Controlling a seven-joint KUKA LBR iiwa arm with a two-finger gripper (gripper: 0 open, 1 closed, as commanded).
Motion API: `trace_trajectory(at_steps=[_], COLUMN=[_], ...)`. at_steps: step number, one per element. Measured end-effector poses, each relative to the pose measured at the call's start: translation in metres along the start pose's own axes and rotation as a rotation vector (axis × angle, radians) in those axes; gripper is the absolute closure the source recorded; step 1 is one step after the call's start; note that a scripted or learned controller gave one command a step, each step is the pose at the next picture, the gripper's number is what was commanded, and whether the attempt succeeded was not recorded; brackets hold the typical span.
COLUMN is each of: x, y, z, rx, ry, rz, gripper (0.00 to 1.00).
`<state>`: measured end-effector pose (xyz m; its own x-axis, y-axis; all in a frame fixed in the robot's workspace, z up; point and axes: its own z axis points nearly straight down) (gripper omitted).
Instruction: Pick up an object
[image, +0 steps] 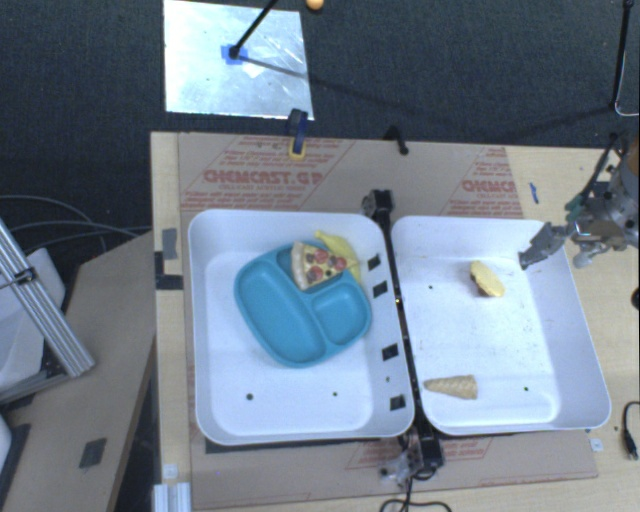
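The right bin (560, 330) holds a small yellow rounded piece (488, 279) near its back and a tan cone (451, 386) lying on its side near the front. My gripper (553, 256) hangs over the bin's back right corner, right of the yellow piece and apart from it. Its two dark fingers (534, 249) stand apart with nothing between them. In the left bin (215, 330) a blue divided plate (290, 320) carries a toy pizza slice (318, 265), and a yellow piece (338, 244) lies just behind the slice.
A black divider with clips (392, 310) runs between the two bins. Brown cardboard (330, 170) lies under them. A shiny metal sheet (235, 60) sits at the back left, and a metal frame (35, 300) stands at the far left.
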<state>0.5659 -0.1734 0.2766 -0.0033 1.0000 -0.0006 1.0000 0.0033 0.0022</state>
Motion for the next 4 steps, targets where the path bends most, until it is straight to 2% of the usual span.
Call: trace_trajectory(at_steps=[1, 2, 3, 4], x=[-0.013, -0.031, 0.002, -0.036], y=[0.060, 0.103, 0.103, 0.037], z=[0.144, 0.193, 0.192, 0.166], rx=[0.011, 0.001, 0.000, 0.001], ry=[0.003, 0.000, 0.001, 0.000], rz=[-0.002, -0.002, -0.004, 0.007], gripper=[0.00, 0.00, 0.00, 0.00])
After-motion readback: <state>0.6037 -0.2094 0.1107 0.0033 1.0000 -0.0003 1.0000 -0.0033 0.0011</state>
